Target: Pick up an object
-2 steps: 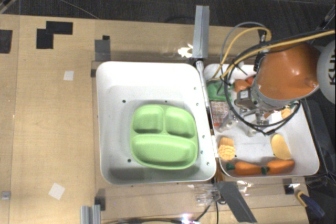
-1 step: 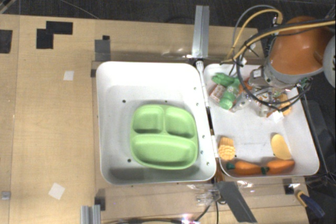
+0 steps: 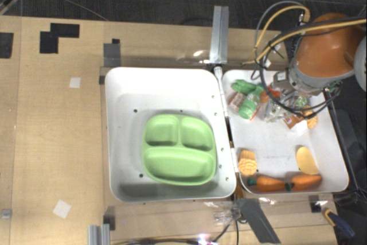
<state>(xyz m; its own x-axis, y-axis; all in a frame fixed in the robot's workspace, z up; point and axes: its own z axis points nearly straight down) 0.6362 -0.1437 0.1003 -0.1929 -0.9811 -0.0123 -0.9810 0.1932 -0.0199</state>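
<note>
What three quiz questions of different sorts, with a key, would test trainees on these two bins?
1. True or false: the green tray lies in the left bin.
2. Which bin is the arm above? A) left B) right
3. Fill in: the two carrots lie along the right bin's ____ wall.

Key: 1 true. 2 B. 3 near; the corn sits just above their left end.

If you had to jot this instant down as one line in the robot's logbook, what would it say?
arm: over right bin far end | gripper: low among green items | grasp: unclear | carrots: near edge, untouched | green tray: left bin
</note>
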